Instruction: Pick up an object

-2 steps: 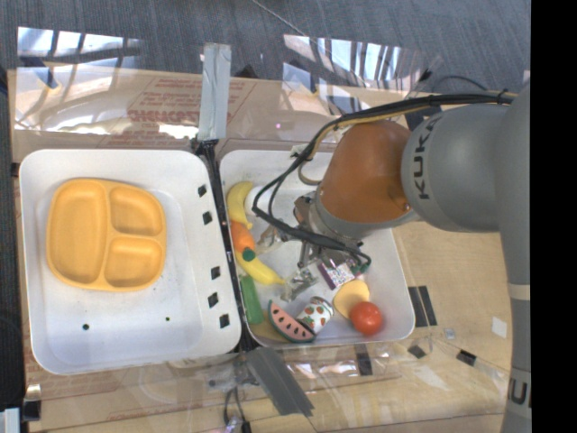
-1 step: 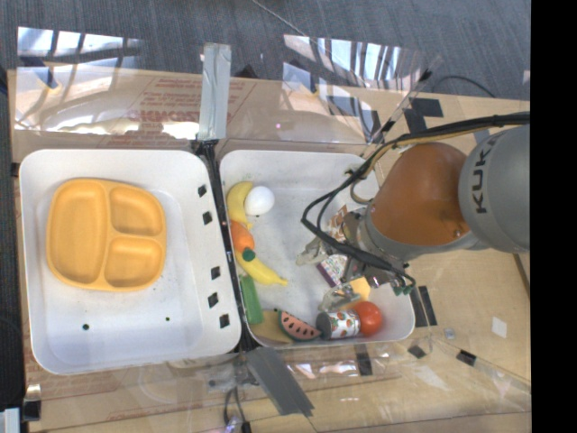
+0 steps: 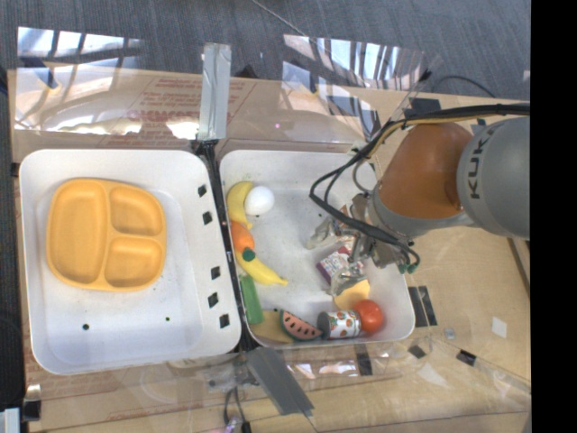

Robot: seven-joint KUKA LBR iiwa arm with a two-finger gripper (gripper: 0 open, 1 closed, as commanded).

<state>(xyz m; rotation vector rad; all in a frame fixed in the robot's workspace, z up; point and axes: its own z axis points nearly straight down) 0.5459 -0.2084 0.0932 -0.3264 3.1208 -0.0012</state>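
- The arm [image 3: 451, 174], grey with an orange band, stood nearest the camera and reached in from the right of the frame over the right bin [image 3: 297, 174].
- The gripper [image 3: 353, 246] hung low in the right half of that bin, amid cables. Its state could not be determined: the wrist and cables hid the tips, and nothing could be confirmed as held.
- Directly at the gripper lay a small packet [image 3: 334, 264] with red and white print, the probable target. Just below it sat a yellow wedge [image 3: 353, 291].
- Along the bin's lower edge lay a watermelon slice [image 3: 300, 326], a small can [image 3: 341, 324] and a tomato [image 3: 369, 315], the last two touching.
- Against the left wall lay a white egg [image 3: 260, 201], a carrot [image 3: 242, 238], a banana [image 3: 257, 270] and a green stick [image 3: 251, 300].
- The left bin [image 3: 117, 332] held a yellow divided tray [image 3: 106, 234].
- Handling judgement: the packet appeared light, thin and probably crinkly, so it might slip or fold. A grip across its short width, near the middle, seemed best. The wedge crowded it, so a neighbour could be nudged.
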